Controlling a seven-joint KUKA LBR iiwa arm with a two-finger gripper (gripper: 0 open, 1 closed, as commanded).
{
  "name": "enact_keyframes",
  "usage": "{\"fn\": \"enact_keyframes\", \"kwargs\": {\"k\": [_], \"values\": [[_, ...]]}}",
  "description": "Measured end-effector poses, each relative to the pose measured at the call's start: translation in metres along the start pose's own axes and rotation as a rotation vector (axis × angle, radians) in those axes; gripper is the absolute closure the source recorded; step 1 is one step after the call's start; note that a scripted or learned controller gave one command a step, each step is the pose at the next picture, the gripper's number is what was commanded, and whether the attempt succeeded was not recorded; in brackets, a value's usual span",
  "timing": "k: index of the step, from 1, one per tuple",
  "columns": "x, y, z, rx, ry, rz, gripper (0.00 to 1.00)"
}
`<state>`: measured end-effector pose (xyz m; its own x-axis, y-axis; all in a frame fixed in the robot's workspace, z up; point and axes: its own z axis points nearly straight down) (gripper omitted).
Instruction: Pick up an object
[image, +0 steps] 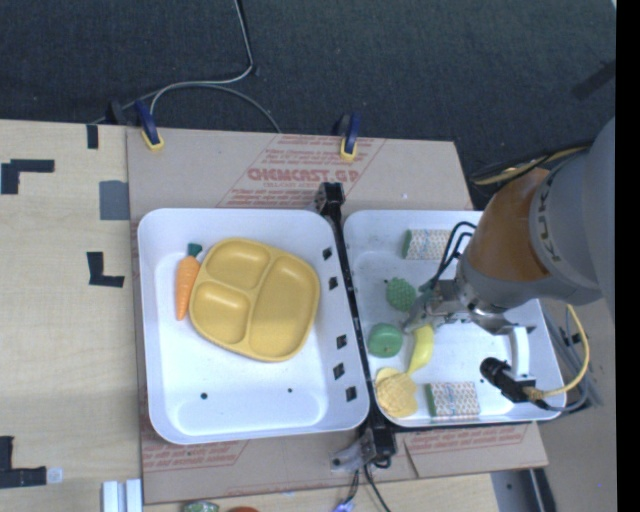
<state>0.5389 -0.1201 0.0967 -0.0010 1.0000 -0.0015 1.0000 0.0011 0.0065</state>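
Gripper (428, 318) — hovering low in the right bin (540, 405), its tip meeting the yellow banana (421, 350)'s upper end; finger state I cannot tell. Banana lying beside the green round toy (385, 340) — nothing lifted; 1 pick remaining.

We take this for a robotics lab test bench. At centre, two shallow white bins (160, 330) sit on a cardboard sheet (300, 170) held by spring clamps (348, 135) at twelve o'clock. Black tape marks (30, 175) dot the wooden benchtop (50, 330) at nine o'clock, and a loose cable (215, 80) trails over dark carpet (400, 60) above.
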Motion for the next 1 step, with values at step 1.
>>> {"fn": "enact_keyframes", "kwargs": {"k": [1], "values": [[0.0807, 0.0038, -0.0877, 0.007, 0.002, -0.002, 1.0]]}}
